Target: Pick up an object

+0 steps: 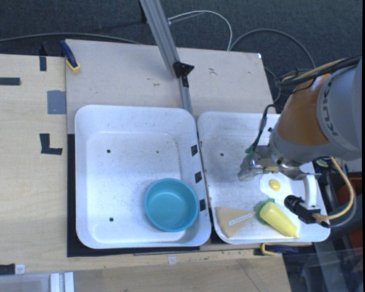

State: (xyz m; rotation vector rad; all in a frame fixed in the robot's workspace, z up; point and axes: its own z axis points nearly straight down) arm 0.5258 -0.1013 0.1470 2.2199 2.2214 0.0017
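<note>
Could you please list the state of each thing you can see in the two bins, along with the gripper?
Blue bowl: upright, open side up, in the left bin.
Toy corn cob: lying on its side in the right bin.
Wedge of cheese: lying flat beside the corn.
Fried egg: lying flat, yolk up.
Gripper: low over the right bin, holding nothing visible.

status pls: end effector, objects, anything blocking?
End effector low in right bin, nothing seen held. Corn, fried egg, wedge nearby; blue bowl in left bin. No obstruction.
</note>
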